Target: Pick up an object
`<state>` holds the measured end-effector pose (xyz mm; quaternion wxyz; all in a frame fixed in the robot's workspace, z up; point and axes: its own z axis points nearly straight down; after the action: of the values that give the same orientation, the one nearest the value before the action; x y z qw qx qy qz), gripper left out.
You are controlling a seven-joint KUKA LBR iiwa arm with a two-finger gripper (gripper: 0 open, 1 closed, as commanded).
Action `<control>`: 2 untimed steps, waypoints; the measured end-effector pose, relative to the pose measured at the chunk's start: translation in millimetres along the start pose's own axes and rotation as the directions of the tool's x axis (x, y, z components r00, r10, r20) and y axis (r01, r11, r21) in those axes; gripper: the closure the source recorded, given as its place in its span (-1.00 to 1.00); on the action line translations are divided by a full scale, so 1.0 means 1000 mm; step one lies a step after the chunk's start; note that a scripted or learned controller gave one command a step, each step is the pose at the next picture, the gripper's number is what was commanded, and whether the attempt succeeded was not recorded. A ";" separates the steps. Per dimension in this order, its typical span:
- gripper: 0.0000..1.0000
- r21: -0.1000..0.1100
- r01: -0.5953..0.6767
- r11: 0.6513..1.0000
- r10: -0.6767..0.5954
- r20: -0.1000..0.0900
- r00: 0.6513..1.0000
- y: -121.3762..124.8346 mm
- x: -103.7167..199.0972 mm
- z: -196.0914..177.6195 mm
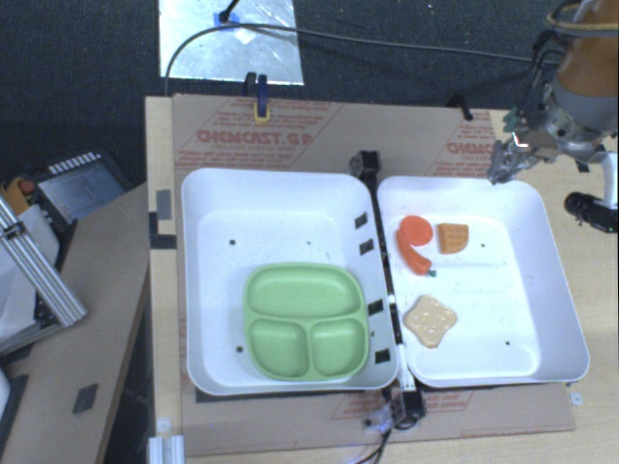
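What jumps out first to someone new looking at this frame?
The green divided plate at the front of the left bin is the biggest block of colour. Next come three small food pieces in the right bin: an orange carrot beside a tan square piece, and a pale slice of bread nearer the front. The gripper hangs at that bin's back edge.

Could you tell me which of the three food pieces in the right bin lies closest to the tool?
The small orange-brown piece lies closest to the tool; the red curved piece sits to its left, and the pale bread-like piece lies lower in the right bin.
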<state>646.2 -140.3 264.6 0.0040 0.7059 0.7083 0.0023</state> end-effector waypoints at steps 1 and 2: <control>1.00 0.007 0.006 1.000 -0.006 -0.004 1.000 0.001 0.060 0.010; 1.00 0.007 0.006 1.000 -0.006 -0.004 1.000 -0.002 0.113 0.024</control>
<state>644.0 -27.7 240.0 -0.0002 0.7037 0.7105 0.0012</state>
